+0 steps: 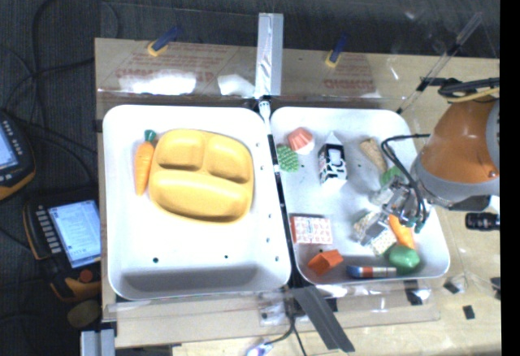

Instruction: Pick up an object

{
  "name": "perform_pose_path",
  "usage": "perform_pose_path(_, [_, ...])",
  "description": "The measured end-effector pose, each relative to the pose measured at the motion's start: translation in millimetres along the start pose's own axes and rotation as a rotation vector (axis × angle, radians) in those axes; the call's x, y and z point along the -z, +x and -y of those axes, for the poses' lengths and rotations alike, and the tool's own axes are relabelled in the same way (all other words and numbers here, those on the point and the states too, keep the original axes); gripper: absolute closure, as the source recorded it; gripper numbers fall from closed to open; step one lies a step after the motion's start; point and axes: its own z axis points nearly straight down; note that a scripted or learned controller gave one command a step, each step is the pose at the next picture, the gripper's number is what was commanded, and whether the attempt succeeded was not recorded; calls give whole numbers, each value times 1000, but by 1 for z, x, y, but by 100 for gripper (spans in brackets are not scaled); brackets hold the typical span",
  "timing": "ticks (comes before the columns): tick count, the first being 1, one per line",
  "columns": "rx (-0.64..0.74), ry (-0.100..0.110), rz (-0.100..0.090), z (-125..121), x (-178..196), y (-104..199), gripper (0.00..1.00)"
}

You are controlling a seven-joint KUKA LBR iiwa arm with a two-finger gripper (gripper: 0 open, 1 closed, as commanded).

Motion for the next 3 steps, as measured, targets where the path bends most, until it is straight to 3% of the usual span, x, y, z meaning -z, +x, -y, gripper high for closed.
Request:
perform_pose_path(1, [3, -7, 0, 31, 1, 9, 0])
perform_pose_path(2, [50, 1, 5, 12, 1, 24, 0])
perform_pose_path(3, [273, 1, 0, -59, -1, -20, 0])
